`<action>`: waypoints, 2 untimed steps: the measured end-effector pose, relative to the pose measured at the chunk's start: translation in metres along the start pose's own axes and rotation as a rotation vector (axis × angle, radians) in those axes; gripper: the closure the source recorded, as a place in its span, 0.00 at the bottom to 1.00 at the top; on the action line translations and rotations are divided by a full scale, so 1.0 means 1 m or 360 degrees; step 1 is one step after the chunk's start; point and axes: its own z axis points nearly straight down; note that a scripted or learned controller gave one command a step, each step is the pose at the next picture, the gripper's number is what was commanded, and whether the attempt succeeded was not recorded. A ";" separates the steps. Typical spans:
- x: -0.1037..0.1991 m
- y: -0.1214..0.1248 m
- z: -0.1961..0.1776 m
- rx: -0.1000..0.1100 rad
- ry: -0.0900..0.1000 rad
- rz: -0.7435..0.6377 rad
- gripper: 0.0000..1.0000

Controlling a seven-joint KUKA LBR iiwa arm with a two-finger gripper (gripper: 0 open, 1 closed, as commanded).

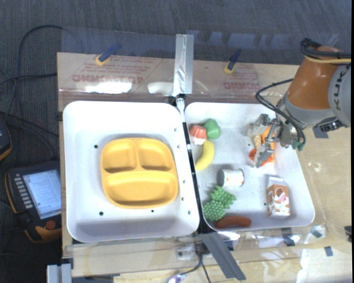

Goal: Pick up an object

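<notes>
Gripper [265, 141] low in right bin [301, 181], upper right of frame, over an orange-red toy [264, 153], jaw state not readable; grasp unconfirmed, lift not done; carton [277, 199], can [231, 177], banana [205, 156] lie nearby.

The arm [327, 90] is a rounded grey body with a broad orange band [311, 87] just above the wrist. Part of a dark letter marking shows on the grey shell at the right. Thin black cables [270, 94] loop out beside the wrist. The hand [264, 141] is a cluster of grey metal parts with orange-red bits among them.
</notes>
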 end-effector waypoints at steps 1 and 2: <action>-0.023 0.019 0.013 -0.0009 0.0009 0.0227 0.00; 0.026 0.022 0.011 -0.0008 0.0006 0.0482 0.00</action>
